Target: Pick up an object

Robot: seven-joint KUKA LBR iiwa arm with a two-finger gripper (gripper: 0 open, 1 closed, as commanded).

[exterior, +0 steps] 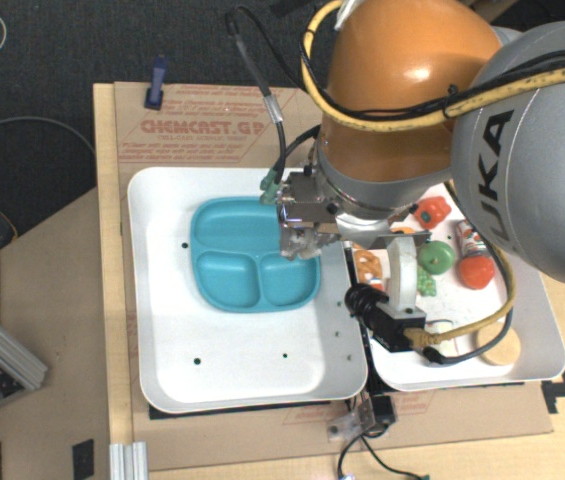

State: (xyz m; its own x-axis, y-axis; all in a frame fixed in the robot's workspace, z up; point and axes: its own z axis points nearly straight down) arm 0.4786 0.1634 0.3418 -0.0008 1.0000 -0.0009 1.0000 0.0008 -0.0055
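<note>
Approach step, judged. Jaws (300,240) low over right edge of blue tray (252,254) in left bin (162,298); spread could not be told. Next, likely: settle, close on tray rim, lift.

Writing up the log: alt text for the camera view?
A grey and orange arm hangs over two white bins, its hand at the right edge of a blue divided tray in the left bin. The right bin holds small colourful items.

Tool (300,240) above blue divided tray (247,258) in left bin (162,298)
</note>
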